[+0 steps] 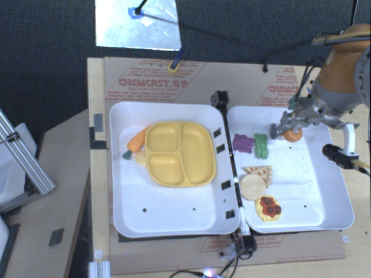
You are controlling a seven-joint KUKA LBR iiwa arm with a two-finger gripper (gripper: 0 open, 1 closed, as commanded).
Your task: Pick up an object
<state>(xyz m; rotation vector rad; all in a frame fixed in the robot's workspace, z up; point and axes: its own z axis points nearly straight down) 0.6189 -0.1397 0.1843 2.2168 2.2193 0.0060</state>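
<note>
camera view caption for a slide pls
End effector low over an orange toy in the right bin; yellow divided plate left.

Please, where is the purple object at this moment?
The purple object lies in the right bin, near its left wall, directly beside the green object and above the sandwich piece.

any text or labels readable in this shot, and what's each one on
"CHEMCAST G P" in red, seen upside down, on the brown protective sheet behind the left bin.
More red print of the same kind on the sheet behind the right bin, cut off and too blurred to read.
Nothing legible on the toy food or the yellow tray.
</note>
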